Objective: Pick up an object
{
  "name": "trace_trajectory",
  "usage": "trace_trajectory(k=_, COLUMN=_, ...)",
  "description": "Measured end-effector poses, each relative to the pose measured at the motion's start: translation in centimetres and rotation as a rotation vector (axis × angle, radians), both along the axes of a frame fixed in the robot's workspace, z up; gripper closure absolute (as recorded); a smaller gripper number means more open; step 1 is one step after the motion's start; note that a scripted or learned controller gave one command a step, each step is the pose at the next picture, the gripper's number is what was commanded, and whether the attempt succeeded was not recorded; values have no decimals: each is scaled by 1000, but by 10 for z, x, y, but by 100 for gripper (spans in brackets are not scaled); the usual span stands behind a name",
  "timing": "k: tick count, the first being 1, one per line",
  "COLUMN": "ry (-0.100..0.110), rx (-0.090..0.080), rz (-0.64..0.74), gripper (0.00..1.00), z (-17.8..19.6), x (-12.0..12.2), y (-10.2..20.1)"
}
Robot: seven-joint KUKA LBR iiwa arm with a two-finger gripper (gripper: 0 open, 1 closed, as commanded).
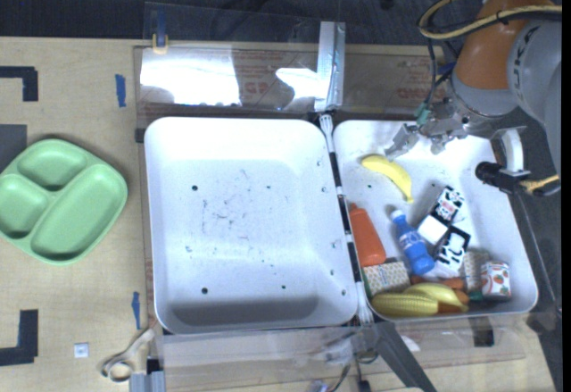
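Over the far end of the right bin (522,287) the gripper (426,136) hangs just above the white floor, beside the upper tip of a banana (389,174); nothing lies between the jaws, and how wide they stand I cannot tell from this angle. Candidates for picking all sit in that bin: the banana nearest, then an orange bottle (367,237), a blue bottle (412,244), a black-and-white box (443,222), and a yellow corn cob (419,299) at the near wall. On the table further left rests a green divided plate (59,199). Judging by this, no grasp is made yet; descent, closing and lift all remain.
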State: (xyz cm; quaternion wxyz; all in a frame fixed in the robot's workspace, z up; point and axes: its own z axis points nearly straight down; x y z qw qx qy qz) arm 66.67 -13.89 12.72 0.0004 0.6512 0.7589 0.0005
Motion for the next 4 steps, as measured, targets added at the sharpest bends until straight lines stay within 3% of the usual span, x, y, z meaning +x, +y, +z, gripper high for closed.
trace_trajectory(k=1, ry=-2, rx=0, rz=100, gripper=0, z=-41, x=-11, y=39)
trace_trajectory(k=2, ry=-6, rx=0, rz=99, gripper=100, z=-29, x=-9, y=38)
trace_trajectory(k=3, ry=-10, rx=0, rz=97, gripper=100, z=-18, x=-8, y=38)
trace_trajectory(k=4, ry=-3, rx=-2, rz=197, gripper=100, z=71, x=-22, y=-1)
